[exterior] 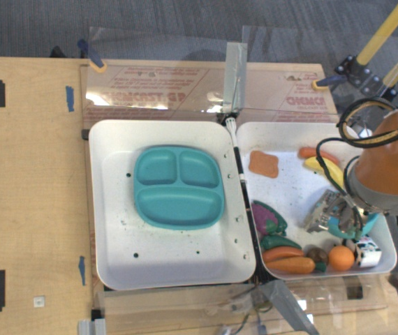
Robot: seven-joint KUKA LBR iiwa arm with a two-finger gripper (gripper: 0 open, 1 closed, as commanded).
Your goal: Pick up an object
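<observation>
A: L bin (pixel 108 208) first. Teal divided plate (pixel 179 187) sits about centre, flat, three wells. Not a likely pick: wide, low rim, little for two fingers.

B: R bin (pixel 290 142)?

A: Toy food, mostly along near edge. Orange flat piece (pixel 263 163) lies alone at upper L, well apart from rest. Purple-green veg (pixel 269 218) by the divider wall, green piece just below it. Carrot (pixel 287 258) at near wall, long axis roughly L–R, lying flat. Small brown lump beside it, then orange ball (pixel 341 257), then a white cup-like thing at corner.

B: Gripper?

A: Gripper (pixel 332 215) low in R bin, above the ball. Can't tell jaw state, metal and cable clutter. Nothing visibly held.

B: Best target?

A: Carrot, I judge. Prob. light hollow plastic, stiff, smooth, so slippery. Grip across mid-body, jaws square to long axis. Ball would roll out. Banana (pixel 322 165) at far R, partly under cables, tip pointing L.
</observation>
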